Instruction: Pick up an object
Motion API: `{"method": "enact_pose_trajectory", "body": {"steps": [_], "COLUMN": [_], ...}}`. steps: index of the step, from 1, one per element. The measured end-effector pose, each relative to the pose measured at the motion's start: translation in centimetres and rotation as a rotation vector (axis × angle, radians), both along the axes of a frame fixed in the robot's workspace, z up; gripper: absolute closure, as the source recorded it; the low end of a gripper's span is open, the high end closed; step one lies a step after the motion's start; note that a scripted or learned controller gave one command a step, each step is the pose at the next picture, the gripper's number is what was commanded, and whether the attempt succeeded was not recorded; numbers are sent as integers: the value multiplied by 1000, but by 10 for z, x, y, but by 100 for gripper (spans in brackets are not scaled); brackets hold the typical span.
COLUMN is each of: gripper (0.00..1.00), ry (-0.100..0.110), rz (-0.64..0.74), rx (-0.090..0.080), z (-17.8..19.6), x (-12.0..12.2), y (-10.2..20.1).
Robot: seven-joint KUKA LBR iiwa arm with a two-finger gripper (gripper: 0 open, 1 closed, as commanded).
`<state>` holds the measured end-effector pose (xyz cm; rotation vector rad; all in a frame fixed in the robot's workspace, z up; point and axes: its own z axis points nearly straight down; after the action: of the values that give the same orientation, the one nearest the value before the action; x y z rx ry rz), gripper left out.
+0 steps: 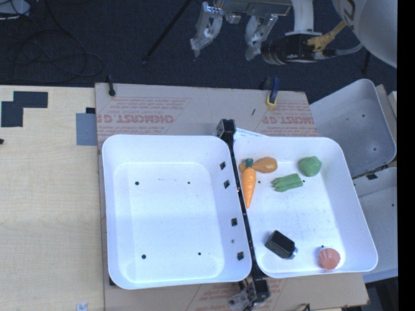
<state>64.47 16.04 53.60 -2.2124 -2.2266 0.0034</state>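
My gripper (229,35) hangs high above the bench near the top of the view, over the far edge beyond the bins. Its two fingers (203,34) stand apart with nothing between them. In the right bin (347,180) lie an orange carrot (248,184), an orange rounded piece (265,165), a green lump (310,166), a green oblong piece (287,183), a black block (281,244) and a pink round object (329,258).
The left bin (165,216) sits beside the right one, joined by a black divider strip (235,193). Both rest on a cardboard sheet (194,112). A blue and yellow clamp (273,93) stands at the sheet's far edge.
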Motion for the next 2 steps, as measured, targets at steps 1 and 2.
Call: {"method": "enact_pose_trajectory", "body": {"steps": [1, 2], "gripper": [0, 100], "ry": [0, 4], "rz": [-1, 1], "rx": [-1, -4], "z": [1, 10], "x": [-1, -2], "y": [62, 61]}}
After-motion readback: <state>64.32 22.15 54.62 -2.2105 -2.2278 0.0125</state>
